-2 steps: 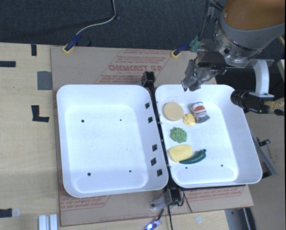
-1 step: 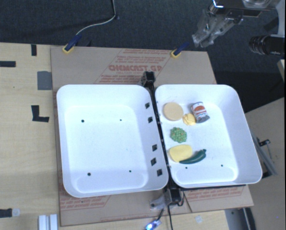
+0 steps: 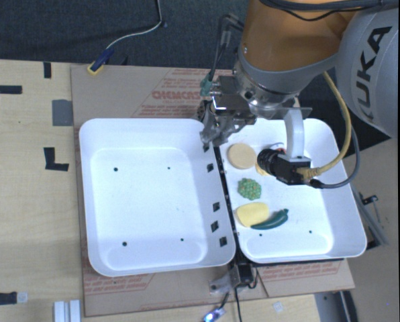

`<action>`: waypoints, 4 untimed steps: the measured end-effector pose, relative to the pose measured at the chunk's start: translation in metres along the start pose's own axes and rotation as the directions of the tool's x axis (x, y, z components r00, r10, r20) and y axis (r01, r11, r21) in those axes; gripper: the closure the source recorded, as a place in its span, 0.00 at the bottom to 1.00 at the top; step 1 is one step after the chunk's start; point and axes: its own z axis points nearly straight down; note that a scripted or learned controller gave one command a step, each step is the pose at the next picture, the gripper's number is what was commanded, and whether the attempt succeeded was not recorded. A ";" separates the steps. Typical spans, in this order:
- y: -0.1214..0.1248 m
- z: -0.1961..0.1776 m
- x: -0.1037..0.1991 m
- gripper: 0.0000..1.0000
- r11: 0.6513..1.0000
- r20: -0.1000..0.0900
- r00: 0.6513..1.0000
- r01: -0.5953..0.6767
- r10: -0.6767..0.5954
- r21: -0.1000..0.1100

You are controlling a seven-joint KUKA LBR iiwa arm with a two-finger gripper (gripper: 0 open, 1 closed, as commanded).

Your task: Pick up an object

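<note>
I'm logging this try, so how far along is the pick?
Done: the arm has reached over the right bin, with the gripper at its upper left corner near the divider. In hand: nothing shows between the fingers. Left: the whole pick. The tan disc, green ball, yellow piece and green pepper all lie on the bin floor.

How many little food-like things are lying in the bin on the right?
4: a tan round disc near the far end, a green bumpy ball below it, then a yellow lump touching a dark green pepper. The arm may hide more.
</note>
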 end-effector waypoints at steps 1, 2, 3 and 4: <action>0.021 0.054 0.005 1.00 1.000 0.001 1.000 -0.009 0.009 -0.011; 0.152 0.043 0.009 1.00 1.000 0.001 1.000 -0.010 0.010 -0.023; 0.146 -0.053 0.030 1.00 1.000 -0.004 1.000 -0.006 0.006 -0.026; 0.144 -0.137 0.021 1.00 1.000 -0.003 1.000 -0.008 0.008 -0.027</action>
